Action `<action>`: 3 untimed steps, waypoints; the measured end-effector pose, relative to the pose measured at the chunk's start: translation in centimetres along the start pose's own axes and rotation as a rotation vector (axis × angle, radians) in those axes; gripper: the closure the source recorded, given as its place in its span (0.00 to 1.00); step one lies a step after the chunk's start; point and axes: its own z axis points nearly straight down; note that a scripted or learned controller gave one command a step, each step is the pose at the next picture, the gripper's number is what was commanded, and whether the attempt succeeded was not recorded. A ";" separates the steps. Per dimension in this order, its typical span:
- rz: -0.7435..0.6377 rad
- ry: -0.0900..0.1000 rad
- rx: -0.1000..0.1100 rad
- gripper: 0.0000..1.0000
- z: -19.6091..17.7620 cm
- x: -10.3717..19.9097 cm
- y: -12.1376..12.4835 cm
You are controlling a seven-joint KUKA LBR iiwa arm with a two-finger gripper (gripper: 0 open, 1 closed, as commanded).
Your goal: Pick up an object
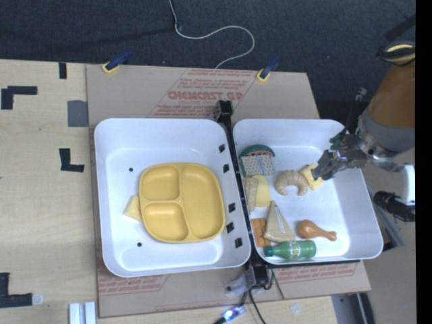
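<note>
Gripper (pixel 316 172) sits low in the right bin (pixel 351 238), tips touching a yellow bit beside the croissant (pixel 290 181); can't tell open or shut. Croissant lies just left of it, long axis approx. left-right across bin.

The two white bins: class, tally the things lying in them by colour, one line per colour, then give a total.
Yellow: 3, the plate, the wedge beside it, the block
Tan or brown: 3, croissant, sandwich, drumstick
Green: 2, bottle, grater
Total: 8
</note>
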 end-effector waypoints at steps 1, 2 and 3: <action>-0.001 0.001 0.000 1.00 0.1 4.7 0.2; -0.001 0.001 0.002 1.00 -0.4 9.6 -1.5; -0.003 0.002 0.003 1.00 -0.4 15.7 -2.7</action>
